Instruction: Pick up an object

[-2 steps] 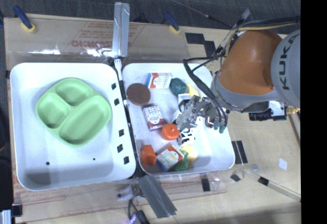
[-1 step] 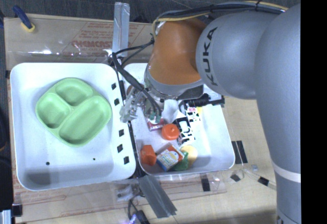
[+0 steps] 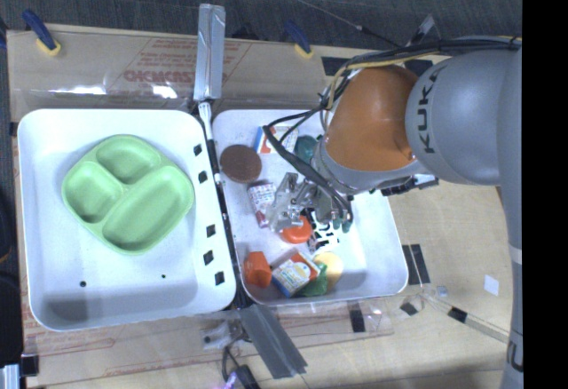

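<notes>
My gripper (image 3: 291,206) hangs low over the middle of the right bin (image 3: 383,241), its metal tip just above a red-orange round object (image 3: 297,232). A small printed packet (image 3: 262,199) lies right beside it on the left. A brown disc (image 3: 240,162) rests further up and left. A black-and-white patterned object (image 3: 325,236) sits just right of the red-orange one. Along the bin's front lie an orange block (image 3: 257,269), a colourful box (image 3: 294,275) and a yellow piece (image 3: 331,265). A teal object (image 3: 306,147) shows partly under the arm's orange band.
The left bin (image 3: 53,289) holds a green divided plate (image 3: 129,192). The grey arm (image 3: 461,121) covers the right bin's far right part. A metal divider (image 3: 209,50) stands between the bins at the back.
</notes>
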You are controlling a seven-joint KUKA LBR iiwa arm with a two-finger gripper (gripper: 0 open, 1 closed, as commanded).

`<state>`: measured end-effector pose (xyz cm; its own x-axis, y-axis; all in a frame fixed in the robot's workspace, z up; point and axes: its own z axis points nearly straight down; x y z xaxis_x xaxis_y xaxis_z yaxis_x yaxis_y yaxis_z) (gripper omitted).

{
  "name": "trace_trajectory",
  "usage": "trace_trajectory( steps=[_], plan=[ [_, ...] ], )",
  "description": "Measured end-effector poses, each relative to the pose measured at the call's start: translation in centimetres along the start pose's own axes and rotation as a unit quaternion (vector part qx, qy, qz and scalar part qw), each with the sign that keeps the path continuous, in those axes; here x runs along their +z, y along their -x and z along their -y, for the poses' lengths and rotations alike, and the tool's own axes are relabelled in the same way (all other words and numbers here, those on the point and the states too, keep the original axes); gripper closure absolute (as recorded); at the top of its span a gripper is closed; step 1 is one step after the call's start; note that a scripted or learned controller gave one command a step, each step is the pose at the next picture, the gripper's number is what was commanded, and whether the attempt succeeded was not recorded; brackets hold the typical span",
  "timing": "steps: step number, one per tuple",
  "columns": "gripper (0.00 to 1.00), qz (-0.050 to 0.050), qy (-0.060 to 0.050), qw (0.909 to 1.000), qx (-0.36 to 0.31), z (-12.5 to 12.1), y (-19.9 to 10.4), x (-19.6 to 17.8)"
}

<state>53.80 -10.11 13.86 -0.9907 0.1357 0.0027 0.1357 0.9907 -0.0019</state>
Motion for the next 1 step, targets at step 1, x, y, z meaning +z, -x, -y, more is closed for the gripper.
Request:
trace_trajectory(
  steps=[1],
  plan=[
    [1.0, 0.003, 0.001, 0.9754, 0.22, 2.61, 7.39, -4.17]
  ],
)
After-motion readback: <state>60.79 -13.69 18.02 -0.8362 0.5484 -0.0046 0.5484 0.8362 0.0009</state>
